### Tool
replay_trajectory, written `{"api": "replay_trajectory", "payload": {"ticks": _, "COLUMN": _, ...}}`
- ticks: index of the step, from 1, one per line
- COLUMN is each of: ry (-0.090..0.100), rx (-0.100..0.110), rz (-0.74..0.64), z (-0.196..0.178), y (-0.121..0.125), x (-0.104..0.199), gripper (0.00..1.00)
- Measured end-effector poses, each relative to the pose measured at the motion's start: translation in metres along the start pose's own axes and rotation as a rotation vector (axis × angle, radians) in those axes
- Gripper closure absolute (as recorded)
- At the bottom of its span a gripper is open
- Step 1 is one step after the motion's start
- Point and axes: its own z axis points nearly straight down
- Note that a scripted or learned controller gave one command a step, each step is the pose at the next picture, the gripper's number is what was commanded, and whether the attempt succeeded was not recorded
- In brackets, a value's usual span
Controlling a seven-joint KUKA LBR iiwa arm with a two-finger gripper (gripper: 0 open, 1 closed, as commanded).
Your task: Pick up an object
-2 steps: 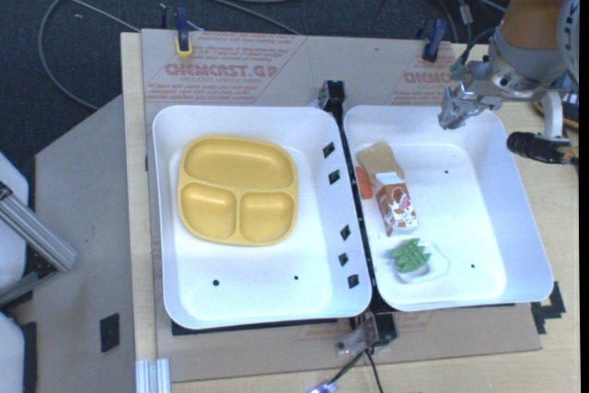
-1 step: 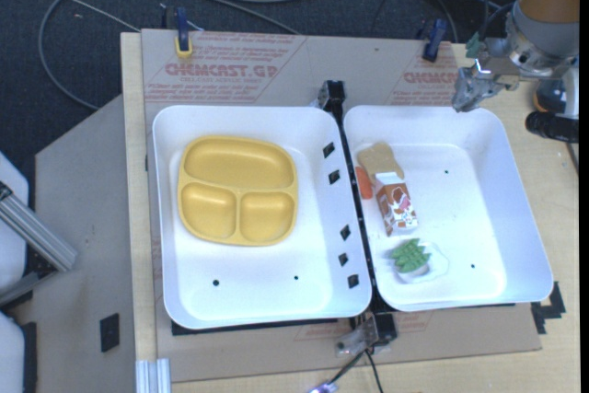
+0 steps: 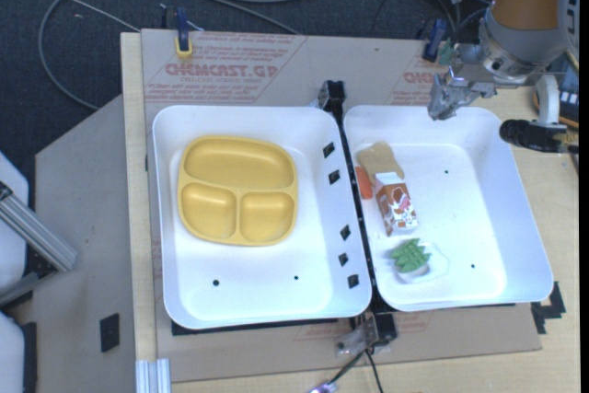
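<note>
My gripper (image 3: pixel 445 106) hangs over the far rim of the right bin (image 3: pixel 502 198), with nothing seen between its fingers. In that bin's left part lie a tan flat piece (image 3: pixel 380 160), an orange bit (image 3: pixel 365 186) beside it, a small red and white carton (image 3: pixel 398 206) and a green leafy toy (image 3: pixel 410 256) on a clear wrapper. All of these lie down and to the left of the gripper, well apart from it.
The left bin (image 3: pixel 184 281) holds a yellow divided plate (image 3: pixel 237 189). A black divider with clips (image 3: pixel 345 198) runs between the bins. Cardboard (image 3: pixel 230 64) lies under both bins, with cables on the dark floor behind.
</note>
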Motion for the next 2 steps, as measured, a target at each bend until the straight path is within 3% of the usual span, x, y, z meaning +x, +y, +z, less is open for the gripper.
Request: {"api": "replay_trajectory", "payload": {"ticks": 2, "ry": 0.002, "rx": 0.002, "rz": -0.002, "z": -0.005, "y": -0.027, "x": 0.106, "gripper": 1.0}}
